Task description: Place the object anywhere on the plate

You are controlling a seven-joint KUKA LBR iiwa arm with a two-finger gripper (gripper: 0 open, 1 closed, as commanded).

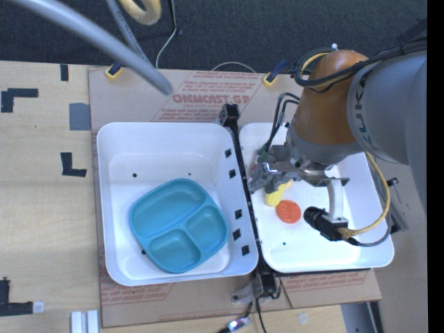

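Note:
A blue divided plate [178,224] lies in the left bin [118,144], toward its front. In the right bin [368,252] a round orange object [288,212] rests on the floor, with a yellow object [276,193] just above and left of it. My gripper [267,177] hangs over the right bin's left side, right at the yellow object, below the orange wrist band. The gripper's metal parts cover part of the yellow object, so contact is unclear.
A black divider wall [239,186] with clips runs between the two bins. A black cable connector [326,224] with a yellow wire hangs just right of the orange object. A grey pole [83,26] crosses the upper left.

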